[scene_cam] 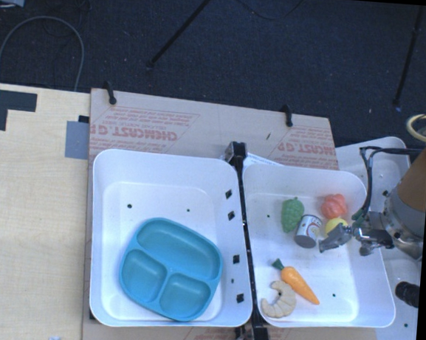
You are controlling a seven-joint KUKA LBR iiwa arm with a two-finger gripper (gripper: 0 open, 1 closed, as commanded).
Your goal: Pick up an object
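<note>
1. Sitting in the left bin [114,194] is a blue tray [171,268] with three compartments, lying tilted toward the front right corner, just left of the divider [241,235] where the two bins meet.
2. Right of the divider, the right bin [269,207] holds six small things.
3. Nearest the divider at the front lies a cream shrimp [281,301], touching the bin's front wall.
4. Just right of the shrimp a carrot [299,283] lies at a slant, its green top pointing back toward the divider.
5. Farther back from the carrot sits a green vegetable [292,213], roughly midway between the divider and the right wall.
6. A silver can [308,230] lies on its side just right of the green vegetable.
7. A yellow piece [335,226] sits beside the can, and a red-orange piece [334,205] lies just behind it.
8. Farthest from the divider, the arm reaches in low over the right wall, wrist near level, with the gripper [334,239] by the yellow piece and can; I cannot tell whether its pincer is apart or together, or clamped on anything.
</note>
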